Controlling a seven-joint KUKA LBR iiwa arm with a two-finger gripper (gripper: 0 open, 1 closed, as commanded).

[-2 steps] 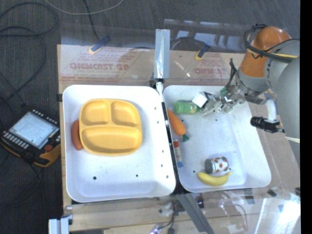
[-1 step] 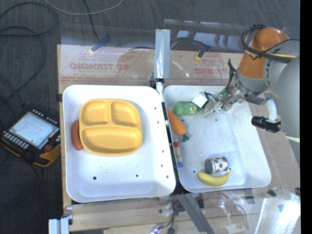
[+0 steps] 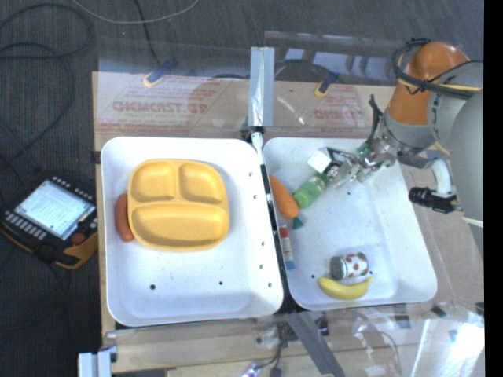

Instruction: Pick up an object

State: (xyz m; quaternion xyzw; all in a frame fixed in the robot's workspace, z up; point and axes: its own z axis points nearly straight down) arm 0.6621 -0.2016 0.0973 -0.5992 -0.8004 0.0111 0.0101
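The gripper [image 3: 350, 169] sits low in the upper part of the right bin [image 3: 393, 234]; whether its jaws are open or closed cannot be told. Just beside it lies a green bottle [image 3: 309, 190], long axis slanting from lower left to upper right, its lower end near a carrot [image 3: 284, 197].

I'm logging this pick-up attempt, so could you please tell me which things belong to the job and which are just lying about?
For the job:
- claw
- green bottle, nearest the claw
- carrot
- banana
- spotted can

Lying about:
- yellow tray
- sausage
- handheld controller
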